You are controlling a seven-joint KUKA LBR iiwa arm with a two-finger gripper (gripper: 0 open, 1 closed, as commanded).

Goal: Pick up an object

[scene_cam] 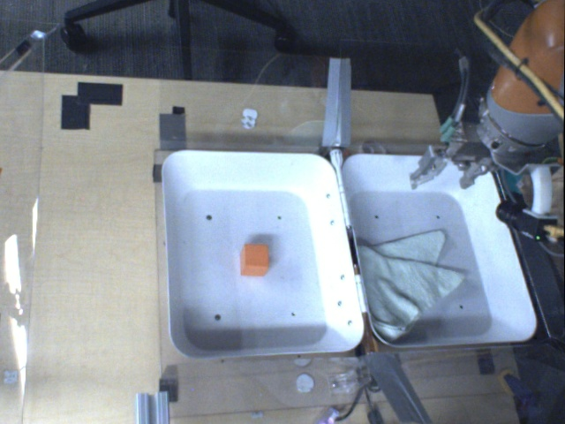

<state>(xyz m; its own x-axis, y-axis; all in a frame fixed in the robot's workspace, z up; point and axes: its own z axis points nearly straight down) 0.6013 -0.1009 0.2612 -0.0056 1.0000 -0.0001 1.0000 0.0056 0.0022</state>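
Looking down on the wooden surface (97, 263), I count two white bins side by side, and I will place everything against the metal divider (336, 104) that runs between them. One bin (190, 188) lies left of that divider, the other bin (503, 263) right of it, both shallow so the arm can reach in from above. One grey arm with its orange band (534, 47) hangs over the far right corner of the right bin. Just right of the divider, one crumpled grey-green cloth (408, 268) lies on that bin's floor, bunched toward the near edge. My claw (448, 164) hovers above the right bin's far rim, its fingers spread apart with nothing between them. One small orange cube (255, 260), probably the easiest pick, sits left of the divider, near the middle of the left bin.
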